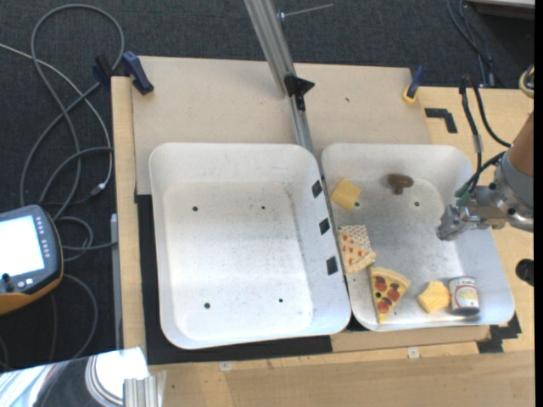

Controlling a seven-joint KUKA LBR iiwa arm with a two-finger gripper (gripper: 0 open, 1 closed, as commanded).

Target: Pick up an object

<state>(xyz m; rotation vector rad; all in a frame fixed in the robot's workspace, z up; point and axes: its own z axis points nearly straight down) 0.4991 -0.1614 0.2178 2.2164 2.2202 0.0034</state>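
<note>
The right bin (pixel 441 164) holds several toy foods. A yellow cheese block (pixel 345 194) lies near its left wall, and a small brown piece (pixel 400 181) sits toward the back. A checked waffle piece (pixel 356 246) and a pizza slice (pixel 388 291) lie along the left side. A yellow cheese wedge (pixel 433 297) and a small can (pixel 464 295) rest at the front right. My gripper (pixel 447 226) hangs low over the bin's right side, above bare floor, apart from every object. Nothing shows in its grasp.
The left bin (pixel 237 164) stands beside the right one, with a divider and black clips (pixel 323 225) between them. A slanted metal pole (pixel 271 36) crosses the back of the bench. Cables trail at the far right.
</note>
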